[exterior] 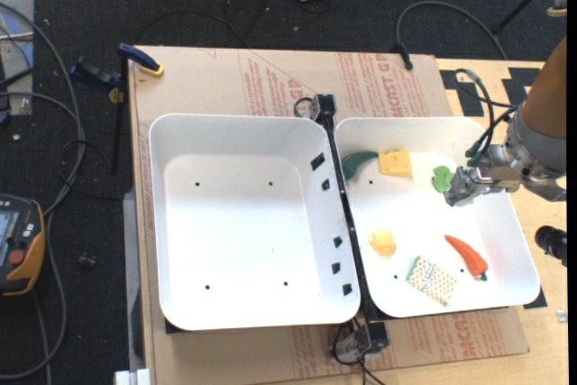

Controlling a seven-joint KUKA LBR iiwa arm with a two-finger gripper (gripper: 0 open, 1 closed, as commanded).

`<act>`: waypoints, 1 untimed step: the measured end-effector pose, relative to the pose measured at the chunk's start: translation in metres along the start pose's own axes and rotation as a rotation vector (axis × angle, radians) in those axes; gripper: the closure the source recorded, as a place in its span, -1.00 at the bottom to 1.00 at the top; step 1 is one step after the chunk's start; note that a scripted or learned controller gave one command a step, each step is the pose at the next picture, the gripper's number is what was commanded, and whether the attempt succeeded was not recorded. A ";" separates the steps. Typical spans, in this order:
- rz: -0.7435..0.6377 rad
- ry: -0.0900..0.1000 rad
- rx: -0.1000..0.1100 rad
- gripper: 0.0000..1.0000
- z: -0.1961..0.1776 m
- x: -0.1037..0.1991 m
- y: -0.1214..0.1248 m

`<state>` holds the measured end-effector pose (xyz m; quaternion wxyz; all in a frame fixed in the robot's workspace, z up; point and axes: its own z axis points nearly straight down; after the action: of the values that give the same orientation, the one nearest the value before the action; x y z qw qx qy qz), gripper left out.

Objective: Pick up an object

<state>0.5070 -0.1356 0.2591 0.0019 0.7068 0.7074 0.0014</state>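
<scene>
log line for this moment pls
gripper: over right bin | nearest: green toy | held: nothing seen | left bin: untouched

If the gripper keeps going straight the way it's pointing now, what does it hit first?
Probably the green object: the gripper points toward the view's left and sits right beside it in the right bin. Their relative height is unclear from one slanted view.

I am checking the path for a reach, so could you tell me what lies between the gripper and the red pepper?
In the camera view, bare white bin floor separates the gripper from the red pepper.
</scene>
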 end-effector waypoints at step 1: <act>-0.004 0.002 0.006 1.00 0.014 0.057 0.008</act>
<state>0.5155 -0.0788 0.2452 -0.0007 0.7053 0.7089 0.0000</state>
